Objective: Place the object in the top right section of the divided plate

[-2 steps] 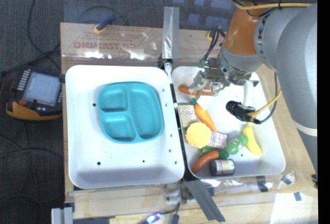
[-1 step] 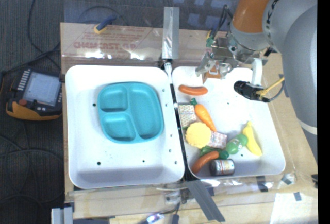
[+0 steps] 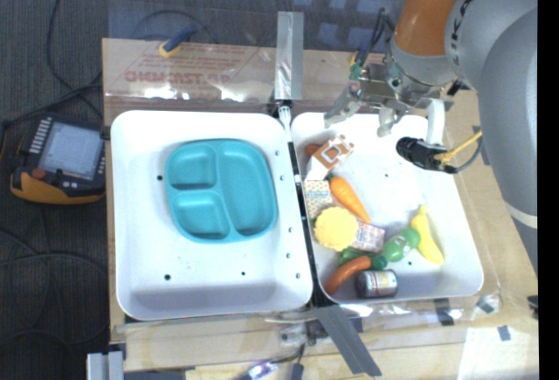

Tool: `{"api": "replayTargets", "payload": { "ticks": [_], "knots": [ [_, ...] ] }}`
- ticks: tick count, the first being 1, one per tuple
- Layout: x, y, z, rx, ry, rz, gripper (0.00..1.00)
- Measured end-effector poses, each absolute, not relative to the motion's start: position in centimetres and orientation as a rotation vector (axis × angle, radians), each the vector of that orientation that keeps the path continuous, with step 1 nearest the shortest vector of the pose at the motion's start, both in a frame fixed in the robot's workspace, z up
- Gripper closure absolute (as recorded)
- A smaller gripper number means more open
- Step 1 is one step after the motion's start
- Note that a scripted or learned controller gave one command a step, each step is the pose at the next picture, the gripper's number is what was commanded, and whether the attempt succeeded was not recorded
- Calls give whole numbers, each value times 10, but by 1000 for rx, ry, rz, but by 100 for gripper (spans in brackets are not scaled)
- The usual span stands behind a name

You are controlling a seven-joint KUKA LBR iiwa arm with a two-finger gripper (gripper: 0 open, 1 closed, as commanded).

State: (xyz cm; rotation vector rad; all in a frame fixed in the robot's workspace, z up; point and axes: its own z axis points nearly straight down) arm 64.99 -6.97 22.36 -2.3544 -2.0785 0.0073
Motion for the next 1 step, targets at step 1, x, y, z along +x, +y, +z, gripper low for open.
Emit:
{"api": "replayTargets", "payload": {
  "ticks": [1],
  "knots": [
    [600,-104,201,-1839,-2544,3,0]
  ]
}}
